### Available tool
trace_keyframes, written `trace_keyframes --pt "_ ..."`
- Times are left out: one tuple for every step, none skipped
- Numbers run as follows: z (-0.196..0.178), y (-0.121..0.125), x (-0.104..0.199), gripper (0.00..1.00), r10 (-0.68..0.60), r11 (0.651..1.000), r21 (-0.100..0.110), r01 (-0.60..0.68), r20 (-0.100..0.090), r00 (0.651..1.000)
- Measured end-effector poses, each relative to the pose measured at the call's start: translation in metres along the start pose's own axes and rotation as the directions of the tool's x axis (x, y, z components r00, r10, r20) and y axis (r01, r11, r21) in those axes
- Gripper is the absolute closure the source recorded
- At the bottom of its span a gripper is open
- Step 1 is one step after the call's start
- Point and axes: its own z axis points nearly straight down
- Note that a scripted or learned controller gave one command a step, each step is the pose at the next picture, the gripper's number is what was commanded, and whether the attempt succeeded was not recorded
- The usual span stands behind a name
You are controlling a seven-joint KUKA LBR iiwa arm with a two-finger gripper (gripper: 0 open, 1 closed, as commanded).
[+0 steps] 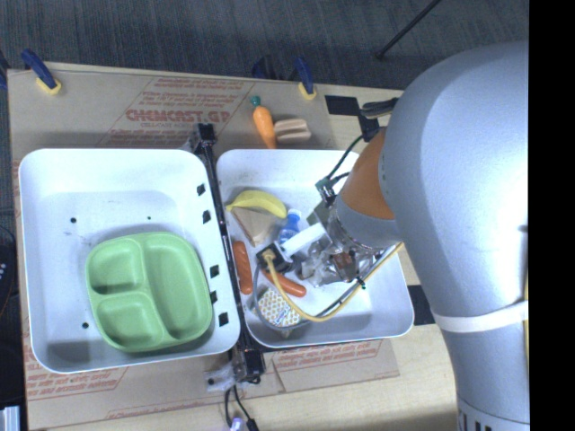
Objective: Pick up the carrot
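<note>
- I'm looking down on the bench, and the carrot (263, 126) is outside both bins, lying on the printed cardboard (171, 106) just past the far rim of the right bin (296, 171).
- Its green tip points away from the bin, toward the back of the bench, and the orange body runs down toward the rim.
- A tan block (292, 131) sits just beside it, on the side nearer the arm; whether the two touch, I can't tell.
- The arm (458, 205) comes in big and grey from the right, orange band showing, and covers that side of the right bin.
- The gripper (328, 263) is low inside the right bin, well apart from the carrot.
- Gripper released or clenched? I cannot tell from up here; it's buried in clutter.
- Around it: a banana (259, 205) toward the far side, a brown wedge (255, 230) just under it, and a sausage (243, 266) along the wall by the divider.
- A second sausage (289, 286) lies just beside the gripper, with a waffle-patterned piece (277, 308) near the front wall.
- The left bin (108, 187) holds a green divided plate (148, 292).
- Blue clamps (40, 70) pin the cardboard at the back edge.
</note>
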Motion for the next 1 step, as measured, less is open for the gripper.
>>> trace_keyframes --pt "-0.0539 -0.0844 0.0016 1.00 0.049 0.999 -0.003 -0.049 -0.003 0.999"
